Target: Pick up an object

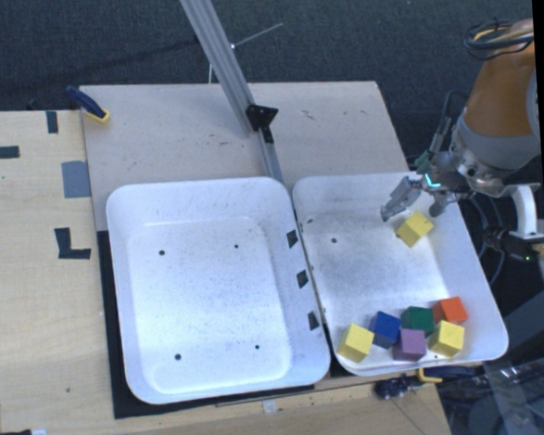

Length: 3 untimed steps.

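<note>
1. In the camera view, the right bin (351,281) serves as the landmark; the arm (498,103) reaches over its far right rim from the right, grey with an orange section above the wrist.
2. The gripper (406,201) hangs over the bin's far right part. I cannot tell how its jaws stand.
3. A yellow cube (414,229) sits just below the gripper, tilted, in the bin's upper right area. Whether it rests on the bin floor or is lifted off it cannot be told, nor whether the gripper touches it.
4. Along the bin's near edge lies a cluster of blocks: a yellow block (357,342) at the left end, then a blue block (386,328), a purple block (412,342), a green block (417,320), another yellow block (449,338) and an orange block (451,310) at the right.
5. The left bin (203,291) lies beside the right bin, their rims touching.
6. A slanted metal post (224,57) rises from beyond the bin's far left corner.
</note>
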Available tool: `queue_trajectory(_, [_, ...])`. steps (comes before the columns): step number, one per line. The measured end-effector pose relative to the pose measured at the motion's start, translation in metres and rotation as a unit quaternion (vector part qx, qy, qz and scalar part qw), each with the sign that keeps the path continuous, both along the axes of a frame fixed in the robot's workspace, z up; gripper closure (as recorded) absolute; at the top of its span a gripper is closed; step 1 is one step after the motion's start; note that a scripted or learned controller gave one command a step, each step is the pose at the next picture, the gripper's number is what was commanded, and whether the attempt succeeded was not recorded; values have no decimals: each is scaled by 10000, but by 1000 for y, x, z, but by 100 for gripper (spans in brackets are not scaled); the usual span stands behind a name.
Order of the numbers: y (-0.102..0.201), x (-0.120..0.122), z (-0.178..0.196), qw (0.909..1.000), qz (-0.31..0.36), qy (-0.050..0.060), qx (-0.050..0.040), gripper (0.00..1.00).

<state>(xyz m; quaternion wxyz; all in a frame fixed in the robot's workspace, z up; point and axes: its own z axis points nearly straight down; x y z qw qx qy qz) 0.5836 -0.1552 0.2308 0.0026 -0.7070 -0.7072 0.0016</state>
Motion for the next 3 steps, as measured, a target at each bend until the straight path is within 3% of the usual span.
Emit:
queue_trajectory(1, [0, 1, 3, 10000, 8, -23, -6, 0])
queue_trajectory(3, [-2, -4, -119, 10000, -2, 13, -4, 0])
